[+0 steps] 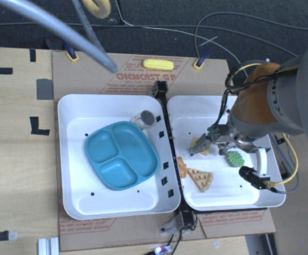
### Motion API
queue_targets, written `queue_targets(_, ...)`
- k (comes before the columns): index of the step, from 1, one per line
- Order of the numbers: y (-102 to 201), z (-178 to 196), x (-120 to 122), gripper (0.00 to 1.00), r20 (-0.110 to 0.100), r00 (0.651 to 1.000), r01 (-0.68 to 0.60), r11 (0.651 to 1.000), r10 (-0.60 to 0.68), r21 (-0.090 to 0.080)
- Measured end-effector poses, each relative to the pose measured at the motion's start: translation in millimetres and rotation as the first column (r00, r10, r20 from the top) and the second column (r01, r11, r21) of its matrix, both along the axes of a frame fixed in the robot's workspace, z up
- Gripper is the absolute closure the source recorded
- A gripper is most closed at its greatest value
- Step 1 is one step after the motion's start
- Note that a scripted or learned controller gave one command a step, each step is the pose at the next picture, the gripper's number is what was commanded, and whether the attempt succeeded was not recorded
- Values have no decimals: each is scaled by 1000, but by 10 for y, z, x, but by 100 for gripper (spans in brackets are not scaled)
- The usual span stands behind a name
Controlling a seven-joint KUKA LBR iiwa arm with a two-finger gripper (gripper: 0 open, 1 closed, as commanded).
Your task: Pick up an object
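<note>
Plate (122, 154), blue and divided, is lying in the left bin (68, 142), well left of the gripper (202, 145). Closer in, an orange piece (181, 167) and a toast slice (201, 179) are resting in the right bin (196, 108), just below-left of the gripper. The gripper is hovering low, apparently positioning for a pick; something yellow (196, 141) is showing at its tip. A green item (234, 156) is sitting just right of it.

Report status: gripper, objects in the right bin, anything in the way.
Gripper low in right bin, over a yellow piece; grasp not confirmed. Green toy beside it, waffle slice and carrot nearer the front. Nothing blocking.
</note>
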State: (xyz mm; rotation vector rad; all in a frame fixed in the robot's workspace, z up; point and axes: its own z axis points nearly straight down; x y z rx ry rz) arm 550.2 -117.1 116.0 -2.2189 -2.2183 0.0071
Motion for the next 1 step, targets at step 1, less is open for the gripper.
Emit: queue_targets(1,14,123,9,100,2,1000,-3,1000,3,1)
